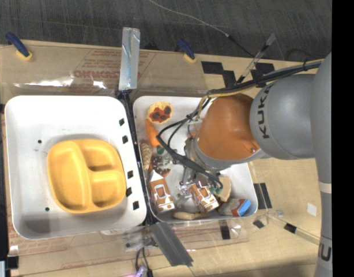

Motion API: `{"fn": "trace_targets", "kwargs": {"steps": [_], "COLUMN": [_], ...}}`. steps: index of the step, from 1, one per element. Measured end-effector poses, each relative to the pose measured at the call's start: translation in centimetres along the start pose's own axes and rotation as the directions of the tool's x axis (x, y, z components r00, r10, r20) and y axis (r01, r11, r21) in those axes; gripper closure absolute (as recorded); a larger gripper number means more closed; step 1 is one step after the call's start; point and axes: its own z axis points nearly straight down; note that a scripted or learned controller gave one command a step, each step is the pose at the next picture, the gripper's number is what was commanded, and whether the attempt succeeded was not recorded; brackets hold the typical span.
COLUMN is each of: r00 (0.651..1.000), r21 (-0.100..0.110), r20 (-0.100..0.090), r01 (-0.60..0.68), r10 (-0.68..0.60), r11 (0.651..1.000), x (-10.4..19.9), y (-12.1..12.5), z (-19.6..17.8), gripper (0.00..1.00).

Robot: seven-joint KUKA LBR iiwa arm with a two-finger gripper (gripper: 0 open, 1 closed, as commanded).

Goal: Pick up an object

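1. Camera view, looking down on the bench: the grey arm with its orange band (226, 130) hangs over the right shallow white bin (246, 180), and the gripper (195, 192) sits low among the clutter in that bin's near half.
2. Whether the gripper is open, closed or gripping anything I cannot tell; the wrist and cables hide it.
3. Candidate objects crowd together there: an orange-and-white boxy toy (159, 194), a similar orange-and-white piece (204, 199) just beside the gripper, a tan oblong item (184, 215) against the near wall, and a blue block (243, 206) at the near right corner.
4. Likely trouble: with pieces touching, a closing grasp may pinch two at once, or nudge one aside and come up with nothing.
5. The near wall and the divider to the left bin (15, 154) leave little room; a sideways move risks scraping them.
6. Freer space lies toward the far end, near the round red-and-yellow toy (159, 112), and straight upward.
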Motion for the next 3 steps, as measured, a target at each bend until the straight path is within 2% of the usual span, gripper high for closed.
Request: {"fn": "trace_targets", "kwargs": {"steps": [1, 2, 3], "r00": [0.928, 0.861, 0.918], "r21": [-0.004, -0.007, -0.004], "r20": [0.001, 0.017, -0.002], "r01": [-0.374, -0.508, -0.398], "r10": [0.374, 0.508, 0.398], "r11": [0.928, 0.861, 0.918], "x": [-6.1, -3.0, -9.3], "y": [-2.1, -2.1, -2.4], "z": [-8.3, -2.0, 0.0], "gripper": [0.0, 0.0, 0.0]}}
